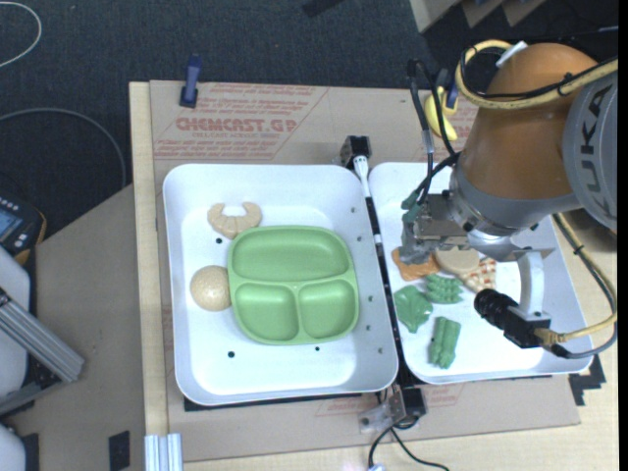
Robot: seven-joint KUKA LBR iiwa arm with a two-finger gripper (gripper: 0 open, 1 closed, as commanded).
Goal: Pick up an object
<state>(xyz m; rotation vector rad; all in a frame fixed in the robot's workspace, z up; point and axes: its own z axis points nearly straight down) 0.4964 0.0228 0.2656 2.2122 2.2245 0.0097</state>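
Note:
In the left bin (pixel 186 194) a green three-part tray (pixel 292 284) lies with a beige curved pastry (pixel 234 219) behind it and a round tan ball (pixel 209 287) at its left. The right bin (pixel 491 361) holds two green toy pieces (pixel 413 307) (pixel 444 341), an orange piece (pixel 408 260) and some tan and reddish items (pixel 469 271) partly under the arm. My gripper (pixel 432 238) hangs low over the right bin's left-middle part, above the orange piece, and the wrist hides much of it.
The arm's orange band (pixel 525 126) and grey wrist cover the right bin's back half. A black cylinder (pixel 505 317) on the arm juts over the bin's front right. Cables (pixel 432 116) loop behind. A black clip (pixel 355 150) sits between the bins at the back.

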